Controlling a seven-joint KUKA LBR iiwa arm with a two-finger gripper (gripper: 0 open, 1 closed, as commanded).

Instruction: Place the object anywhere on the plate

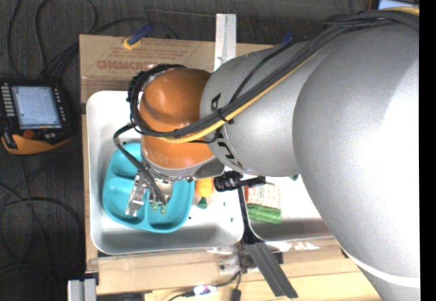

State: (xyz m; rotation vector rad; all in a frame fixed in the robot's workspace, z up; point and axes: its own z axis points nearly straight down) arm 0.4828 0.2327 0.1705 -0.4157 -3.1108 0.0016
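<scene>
The gripper [146, 201] is seen low over the teal divided plate [119, 191] in the left bin [99, 156]; whether the jaws are parted cannot be told. A small orange object [203, 191] lies just beside the plate's right rim. A green packet [264, 213], its printing unreadable, rests in the right bin [286, 228]. Faint lettering on cardboard [129, 61] at the worktop's far edge cannot be read.

The surface [163, 271] carries two shallow white bins side by side: the left bin [99, 156] and the right bin [286, 230] (much of it covered by the arm). A flat sheet of brown cardboard [109, 65] lies beneath the left bin's far end.
</scene>
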